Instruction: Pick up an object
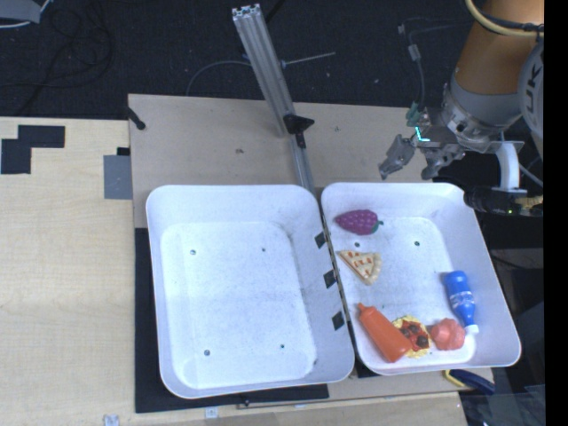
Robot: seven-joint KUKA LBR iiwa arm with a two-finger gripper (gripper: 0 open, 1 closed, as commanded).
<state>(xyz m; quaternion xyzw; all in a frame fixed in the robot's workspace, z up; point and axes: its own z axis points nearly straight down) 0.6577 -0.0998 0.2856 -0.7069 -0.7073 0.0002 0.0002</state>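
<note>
A pale wooden bench (62,264) is stretching out far left of the gripper, carrying dark patches (35,145). A tan board (213,140) is lying to its left, a metal rail (271,78) slanting across it. Behind, cables (80,34) are trailing over dark floor.

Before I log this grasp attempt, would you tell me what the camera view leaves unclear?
- Gripper: small and dark against the bench beyond the right bin; finger state unreadable.
- Yellow item: partly covered by the orange bottle and red piece; identity unclear.
- Blue and yellow object below the right bin: mostly hidden by its rim.
- Arm: cut off by the top edge.
</note>
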